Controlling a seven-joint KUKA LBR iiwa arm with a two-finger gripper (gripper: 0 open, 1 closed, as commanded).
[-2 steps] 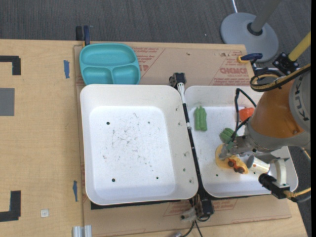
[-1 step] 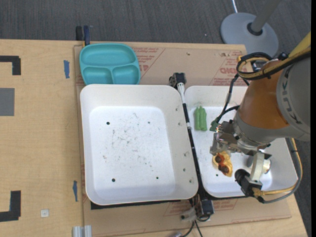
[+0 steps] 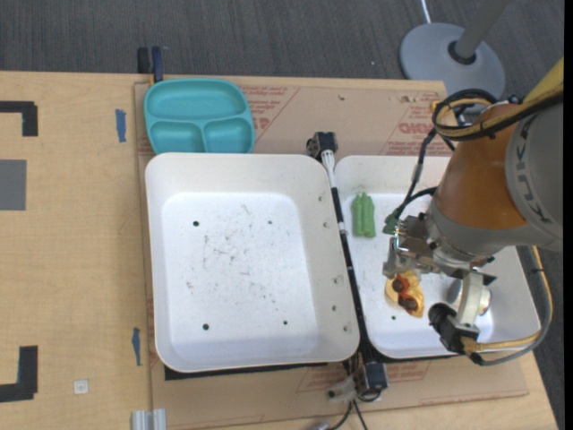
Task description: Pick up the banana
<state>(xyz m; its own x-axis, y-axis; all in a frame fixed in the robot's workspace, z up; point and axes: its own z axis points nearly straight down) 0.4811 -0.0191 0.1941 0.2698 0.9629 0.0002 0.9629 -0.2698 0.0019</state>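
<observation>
**Gripper low over the banana in the right bin**

The banana [image 3: 406, 294], yellow with dark and reddish patches, lies on the floor of the right bin [image 3: 510, 334], towards its near side. The gripper [image 3: 400, 260] hangs directly above it, partly covering it; whether it is released or clenched cannot be told. A green object [image 3: 363, 215] lies farther back in the same bin. The left bin [image 3: 242, 258] sits alongside, and a teal divided tray [image 3: 199, 115] rests behind it on the tabletop [image 3: 72, 240].
</observation>
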